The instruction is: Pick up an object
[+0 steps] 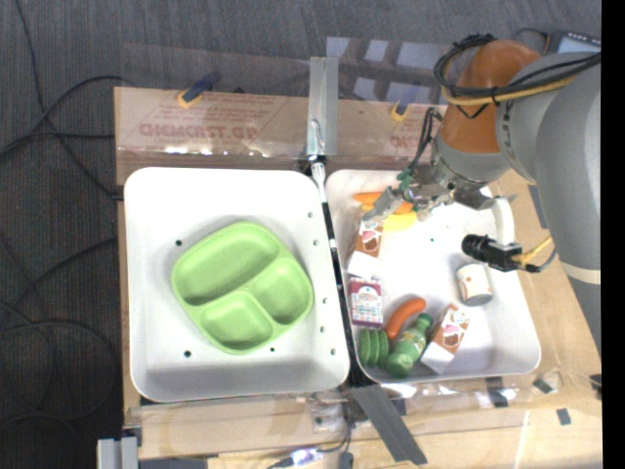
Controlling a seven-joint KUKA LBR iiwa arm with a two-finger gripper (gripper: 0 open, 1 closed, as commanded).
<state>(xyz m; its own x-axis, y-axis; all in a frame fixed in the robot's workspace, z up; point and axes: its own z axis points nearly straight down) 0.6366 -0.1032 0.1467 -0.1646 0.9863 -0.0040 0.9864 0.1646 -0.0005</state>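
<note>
My gripper (pixel 408 195) hangs low over the far left corner of the right bin (pixel 508 355). Right beneath and beside it lie a yellow piece (pixel 399 222) and an orange piece (pixel 365 200). A small carton (pixel 369 238) stands just left of the yellow piece. Nearer the front lie a pink-and-white carton (pixel 366 301), an orange carrot-like piece (pixel 405 313), a green bottle (pixel 408 346), a green ribbed piece (pixel 372 345) and another carton (pixel 451 328). A white can (pixel 474 281) rests at the right.
The left bin (pixel 156 360) holds a green three-part plate (pixel 244 286). A black-and-white part (pixel 491 247) of the arm reaches over the right bin's right side. A metal divider post (pixel 320 106) stands between the bins at the back.
</note>
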